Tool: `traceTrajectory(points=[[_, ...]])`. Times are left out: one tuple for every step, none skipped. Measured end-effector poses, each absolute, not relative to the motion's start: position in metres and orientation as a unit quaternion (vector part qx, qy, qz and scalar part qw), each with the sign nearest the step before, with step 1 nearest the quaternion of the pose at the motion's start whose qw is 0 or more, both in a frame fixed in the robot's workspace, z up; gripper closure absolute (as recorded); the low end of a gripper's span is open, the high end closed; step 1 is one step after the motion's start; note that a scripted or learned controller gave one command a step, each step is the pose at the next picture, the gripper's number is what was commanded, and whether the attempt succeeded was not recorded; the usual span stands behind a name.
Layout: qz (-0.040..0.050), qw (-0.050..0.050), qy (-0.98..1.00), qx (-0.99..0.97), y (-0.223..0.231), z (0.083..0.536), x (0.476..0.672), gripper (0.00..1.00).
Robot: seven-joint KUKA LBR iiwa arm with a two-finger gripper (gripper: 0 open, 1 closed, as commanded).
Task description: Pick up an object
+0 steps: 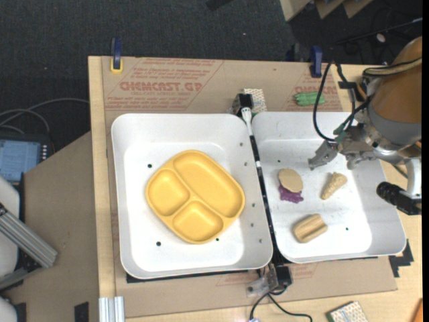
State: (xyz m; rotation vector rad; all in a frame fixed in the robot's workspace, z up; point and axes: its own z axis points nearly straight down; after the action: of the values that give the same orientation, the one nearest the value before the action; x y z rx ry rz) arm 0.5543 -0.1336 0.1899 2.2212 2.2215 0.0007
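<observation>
Right bin (379, 243) contains a tan wedge piece (333, 185), a round tan and purple piece (290, 184) and a tan roll (309, 228). Gripper (333, 151) sits above the wedge, apart from it, fingers spread, gripping nothing. Left bin (127, 180) holds a yellow divided tray (194, 195).

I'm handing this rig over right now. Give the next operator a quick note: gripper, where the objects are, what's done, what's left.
Gripper: open, holding nothing, over the upper part of the right bin.
Right bin holds a round tan piece resting against a purple piece, a pale wedge and a tan block.
Left bin holds a yellow divided tray.
Done: no pick yet.
Left: descend, close on one item, lift. The wedge looks nearest.
</observation>
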Motion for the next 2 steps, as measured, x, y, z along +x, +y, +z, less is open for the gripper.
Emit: traceTrajectory(points=[[-0.0021,-0.002,0.705,0.709,-0.202,0.079,0.565,0.0],[0.0004,0.002,0.707,0.707,-0.199,0.095,0.567,1.0]])
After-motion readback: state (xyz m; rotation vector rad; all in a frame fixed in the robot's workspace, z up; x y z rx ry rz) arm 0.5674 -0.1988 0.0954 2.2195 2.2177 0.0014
